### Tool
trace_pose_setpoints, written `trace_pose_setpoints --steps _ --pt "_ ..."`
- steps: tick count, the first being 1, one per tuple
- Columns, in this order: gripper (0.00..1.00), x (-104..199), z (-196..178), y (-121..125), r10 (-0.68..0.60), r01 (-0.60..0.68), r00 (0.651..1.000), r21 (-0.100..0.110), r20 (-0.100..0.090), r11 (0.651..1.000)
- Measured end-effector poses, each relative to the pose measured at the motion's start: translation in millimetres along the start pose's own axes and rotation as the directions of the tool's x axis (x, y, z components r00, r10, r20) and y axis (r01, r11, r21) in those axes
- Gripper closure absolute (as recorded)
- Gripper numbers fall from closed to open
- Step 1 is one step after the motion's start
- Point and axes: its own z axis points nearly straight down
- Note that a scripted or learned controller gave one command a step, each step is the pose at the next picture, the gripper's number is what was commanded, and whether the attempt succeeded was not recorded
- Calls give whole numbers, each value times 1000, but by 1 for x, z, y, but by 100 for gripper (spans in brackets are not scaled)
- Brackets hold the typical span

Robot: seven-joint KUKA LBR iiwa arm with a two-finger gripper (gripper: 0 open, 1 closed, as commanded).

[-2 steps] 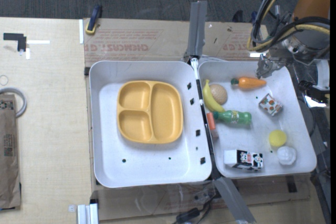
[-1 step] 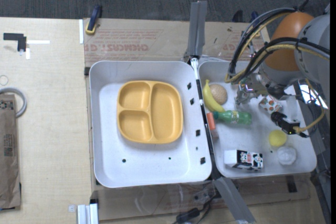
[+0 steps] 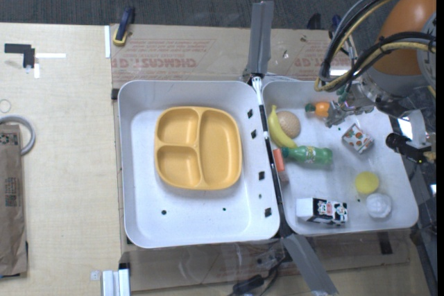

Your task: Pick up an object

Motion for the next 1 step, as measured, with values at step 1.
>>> trace_pose_setpoints --steps 1 --pt "100 9 57 53 362 -362 932 3 1 932"
